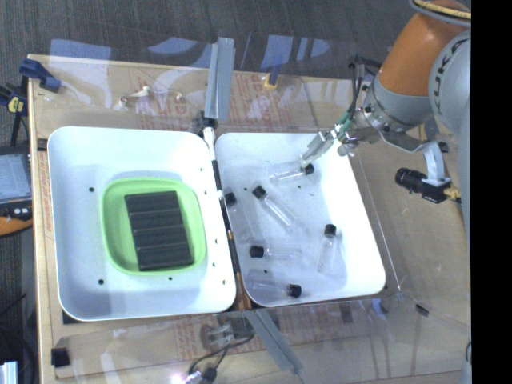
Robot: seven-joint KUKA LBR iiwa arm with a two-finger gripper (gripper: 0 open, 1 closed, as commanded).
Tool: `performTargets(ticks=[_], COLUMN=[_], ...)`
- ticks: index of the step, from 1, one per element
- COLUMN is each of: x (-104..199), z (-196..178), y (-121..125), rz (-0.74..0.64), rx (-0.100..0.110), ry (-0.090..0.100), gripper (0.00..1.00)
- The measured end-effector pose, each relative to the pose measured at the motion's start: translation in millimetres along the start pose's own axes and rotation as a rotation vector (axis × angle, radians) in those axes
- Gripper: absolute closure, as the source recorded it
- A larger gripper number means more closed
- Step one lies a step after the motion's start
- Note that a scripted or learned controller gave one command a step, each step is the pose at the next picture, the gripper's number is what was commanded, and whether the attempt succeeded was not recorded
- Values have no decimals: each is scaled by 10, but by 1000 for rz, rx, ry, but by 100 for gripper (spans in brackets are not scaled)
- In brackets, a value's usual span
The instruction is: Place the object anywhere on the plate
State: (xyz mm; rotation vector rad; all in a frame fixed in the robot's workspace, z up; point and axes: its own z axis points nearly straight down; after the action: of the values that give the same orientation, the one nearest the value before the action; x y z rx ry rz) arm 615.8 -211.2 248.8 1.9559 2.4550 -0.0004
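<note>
You are at the reach-and-pick step; nothing has been lifted yet. The arm [424,62], grey with an orange band, enters over the right bin [364,214], a shallow glossy white tray. The left bin [72,214] holds the plate [114,214], a soft-cornered green square carrying a dark ribbed block [159,230]. The gripper [310,165] hangs over the clear, black-capped vials [272,206] scattered in the right bin; whether it is released or clenched cannot be told. Next, you must seat it on one slippery cylindrical vial.
</note>
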Motion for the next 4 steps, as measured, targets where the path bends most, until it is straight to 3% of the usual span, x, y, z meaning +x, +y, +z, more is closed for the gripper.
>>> performTargets(ticks=[1,2,4], x=[-6,-56,-86], z=[30,-123,-81], y=[25,275,404], rz=[51,87,149], rx=[-1,1,0], ry=[-1,1,1], gripper=[0,0,0])
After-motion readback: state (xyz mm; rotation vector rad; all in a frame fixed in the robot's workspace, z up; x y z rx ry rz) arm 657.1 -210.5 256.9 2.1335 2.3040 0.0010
